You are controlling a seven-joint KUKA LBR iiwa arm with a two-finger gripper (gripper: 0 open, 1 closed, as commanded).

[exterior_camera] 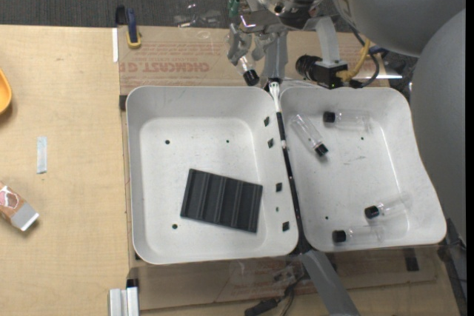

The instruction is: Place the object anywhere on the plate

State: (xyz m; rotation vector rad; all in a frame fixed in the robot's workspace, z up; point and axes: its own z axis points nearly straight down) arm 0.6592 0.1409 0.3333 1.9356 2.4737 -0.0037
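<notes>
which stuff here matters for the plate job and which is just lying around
Part of the job:
dark ridged plate in the left bin
clear vials in the right bin
pincer

Lying about:
blue clamp
small grey strip
cardboard

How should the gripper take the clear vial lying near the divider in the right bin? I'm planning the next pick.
Probably from above, across the middle of the clear vial. It lies flat and slanted, black cap toward the bin's centre, so the fingers should straddle its narrow width, crosswise to its length.
</notes>
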